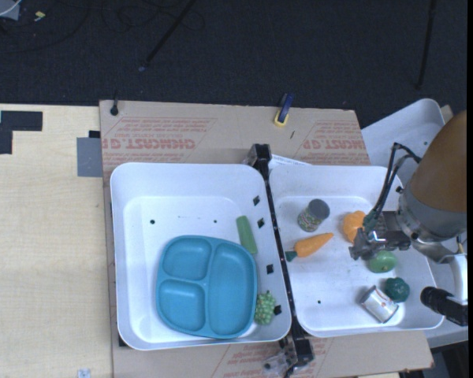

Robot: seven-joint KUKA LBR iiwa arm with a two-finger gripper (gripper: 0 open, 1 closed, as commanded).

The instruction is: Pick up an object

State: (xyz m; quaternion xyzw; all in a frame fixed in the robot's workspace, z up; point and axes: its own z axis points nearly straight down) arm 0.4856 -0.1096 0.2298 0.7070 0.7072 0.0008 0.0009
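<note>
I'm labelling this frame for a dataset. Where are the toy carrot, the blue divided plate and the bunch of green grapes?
toy carrot [315,244], camera view, middle of its orange body.
blue divided plate [214,324], camera view, its near rim.
bunch of green grapes [264,309], camera view, centre of the cluster.

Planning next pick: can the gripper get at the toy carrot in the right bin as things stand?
Probably yes. The carrot lies flat on the right bin floor, apart from the can behind it, with the gripper just to its right and nothing between them.
</note>
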